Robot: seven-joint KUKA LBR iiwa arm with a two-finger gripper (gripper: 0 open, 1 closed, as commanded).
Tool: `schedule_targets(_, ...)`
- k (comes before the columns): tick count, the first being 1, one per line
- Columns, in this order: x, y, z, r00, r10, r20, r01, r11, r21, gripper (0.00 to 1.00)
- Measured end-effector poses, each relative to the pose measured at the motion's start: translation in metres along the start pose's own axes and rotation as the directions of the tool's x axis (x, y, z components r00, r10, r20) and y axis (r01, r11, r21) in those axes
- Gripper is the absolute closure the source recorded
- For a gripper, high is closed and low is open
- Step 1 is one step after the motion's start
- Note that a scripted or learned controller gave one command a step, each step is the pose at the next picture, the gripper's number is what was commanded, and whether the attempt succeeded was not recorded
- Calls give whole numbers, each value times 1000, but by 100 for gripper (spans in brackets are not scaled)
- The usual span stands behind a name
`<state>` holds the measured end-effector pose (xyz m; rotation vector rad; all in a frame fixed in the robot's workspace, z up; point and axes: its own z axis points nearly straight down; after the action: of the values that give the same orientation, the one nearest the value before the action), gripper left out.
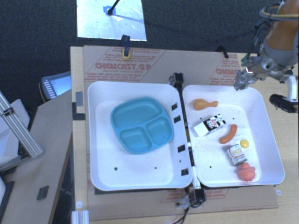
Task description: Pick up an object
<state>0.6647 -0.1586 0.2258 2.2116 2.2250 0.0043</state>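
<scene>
Gripper point(244, 80) at the end of the grey arm with the orange band, hanging above the far rim of the right bin point(268, 125), at about 1 o'clock of that bin. Too small and blurred here: cannot tell whether clenched or released. Nothing seen in its grasp, and well apart from all the toys below.

All possible things to pick lying in the right bin:
- At 11 o'clock of the bin, an orange toy drumstick point(205, 104), thin end pointing to 3 o'clock.
- Near the centre, a white carton with black patches point(210, 124), lying on its side.
- Just beside the carton, at its 4 o'clock, an orange toy sausage point(228, 133), set at a slant.
- At 4 o'clock of the sausage, a small yellow round piece point(244, 144).
- Just below, at 5 o'clock of the bin, a small tin with a label point(237, 154), lying down.
- Near the front rim, a pink toy point(246, 172), close to the tin; cannot tell if touching.

In the left bin point(100, 162), a blue divided plate point(141, 124), a little toward 12 o'clock of the centre. Under both bins, a brown sheet with red print point(154, 62); at its far edge, at 12 o'clock of the left bin, a yellow clamp point(126, 50).
</scene>
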Motion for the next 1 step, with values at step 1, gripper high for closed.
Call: schedule_targets(1, 44, -11, 6, 1000, -2, -2, 2, 1000, 4, 100)
